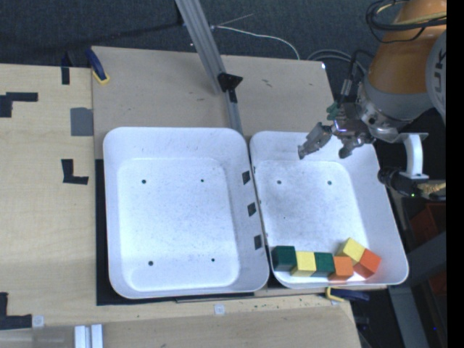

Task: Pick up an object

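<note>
Several small blocks lie in a row along the near wall of the right bin (377,187): a dark green block (283,257), a yellow block (306,261), a green block (323,263), an orange block (343,267), a second yellow block (354,249) and an orange-red block (367,262). My gripper (330,143) hangs over the far edge of the right bin, well away from the blocks. Its two fingers are spread apart with nothing between them.
The left bin (116,194) sits beside the right one, with black clips on the shared edge. A grey metal bar (206,46) slants down from the top to the bins' far junction. Cables lie on the bench behind the right bin.
</note>
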`<state>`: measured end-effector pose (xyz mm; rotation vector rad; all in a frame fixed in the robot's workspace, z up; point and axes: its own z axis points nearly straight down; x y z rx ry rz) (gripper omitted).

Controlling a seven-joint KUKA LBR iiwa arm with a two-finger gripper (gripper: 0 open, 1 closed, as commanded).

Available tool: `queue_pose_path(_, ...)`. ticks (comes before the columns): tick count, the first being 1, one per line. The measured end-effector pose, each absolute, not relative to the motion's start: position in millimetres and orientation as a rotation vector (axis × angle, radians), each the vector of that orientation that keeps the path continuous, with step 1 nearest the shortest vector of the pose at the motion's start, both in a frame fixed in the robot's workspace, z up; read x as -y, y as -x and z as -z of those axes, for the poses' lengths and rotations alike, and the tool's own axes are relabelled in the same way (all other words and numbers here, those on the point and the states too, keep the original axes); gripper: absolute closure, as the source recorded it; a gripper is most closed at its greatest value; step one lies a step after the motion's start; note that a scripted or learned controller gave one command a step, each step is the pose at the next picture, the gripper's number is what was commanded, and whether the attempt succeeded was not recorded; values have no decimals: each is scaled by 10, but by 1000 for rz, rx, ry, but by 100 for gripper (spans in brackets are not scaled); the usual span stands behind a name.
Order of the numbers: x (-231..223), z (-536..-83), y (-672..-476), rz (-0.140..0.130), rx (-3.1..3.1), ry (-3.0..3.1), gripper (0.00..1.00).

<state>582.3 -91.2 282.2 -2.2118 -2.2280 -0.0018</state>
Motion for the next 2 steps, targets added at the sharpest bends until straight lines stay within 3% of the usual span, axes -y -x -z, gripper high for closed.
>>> queue_pose_path(1, 1178, -2448, -5389, -9, 2215, 2221, 0)
queue_pose_path(2, 1171, -2381, -4834, -6, 2216, 2221, 0)
